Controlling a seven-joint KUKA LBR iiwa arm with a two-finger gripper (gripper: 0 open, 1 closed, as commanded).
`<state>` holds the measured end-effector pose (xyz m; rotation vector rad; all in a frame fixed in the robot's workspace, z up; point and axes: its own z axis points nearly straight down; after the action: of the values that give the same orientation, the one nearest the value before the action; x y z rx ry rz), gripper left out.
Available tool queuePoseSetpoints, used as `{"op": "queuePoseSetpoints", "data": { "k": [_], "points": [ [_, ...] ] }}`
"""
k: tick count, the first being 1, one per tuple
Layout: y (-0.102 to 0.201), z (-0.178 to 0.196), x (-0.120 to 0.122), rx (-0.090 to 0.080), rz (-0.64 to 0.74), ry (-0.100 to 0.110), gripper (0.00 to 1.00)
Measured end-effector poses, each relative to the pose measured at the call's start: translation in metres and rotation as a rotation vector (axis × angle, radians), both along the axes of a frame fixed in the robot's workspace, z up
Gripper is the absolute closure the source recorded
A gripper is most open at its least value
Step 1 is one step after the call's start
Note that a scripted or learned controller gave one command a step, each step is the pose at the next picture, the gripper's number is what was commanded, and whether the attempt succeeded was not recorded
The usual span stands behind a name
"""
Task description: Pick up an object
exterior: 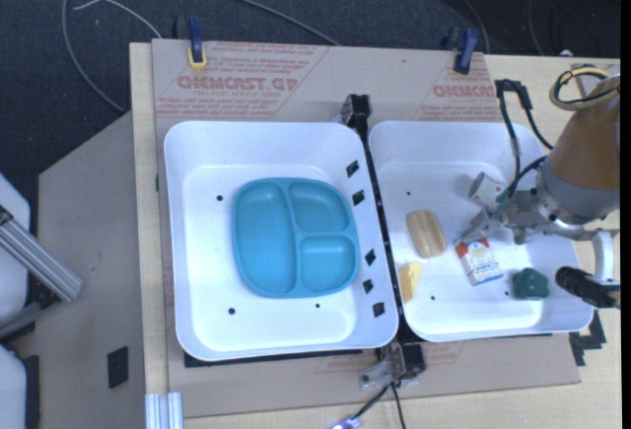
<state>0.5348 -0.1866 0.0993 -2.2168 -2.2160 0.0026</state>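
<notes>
My gripper (478, 212) hangs over the middle of the right bin (444, 146), coming in from the right below the orange wrist band. It is open, with bare white bin floor between its fingers. A small red and white box (481, 263) lies just below the lower finger, apart from it. A tan bread-like piece (427, 233) lies to the gripper's left. A small yellow piece (407, 279) sits near the bin's front left corner. At the front right of the bin rests a dark green object (529, 284).
The left bin (197, 180) holds a blue divided plate (295, 237). A black divider with clips (363, 210) runs between the two bins. Black cables (513, 121) loop over the right bin's far rim beside the arm.
</notes>
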Motion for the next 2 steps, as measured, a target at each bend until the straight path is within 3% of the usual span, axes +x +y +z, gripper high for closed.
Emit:
{"op": "queuePoseSetpoints", "data": {
  "k": [1,2],
  "points": [
    [0.000,-0.010,0.003,-0.001,0.001,-0.008,0.00],
    [0.001,0.003,0.005,-0.002,0.002,-0.018,1.00]
  ]
}}
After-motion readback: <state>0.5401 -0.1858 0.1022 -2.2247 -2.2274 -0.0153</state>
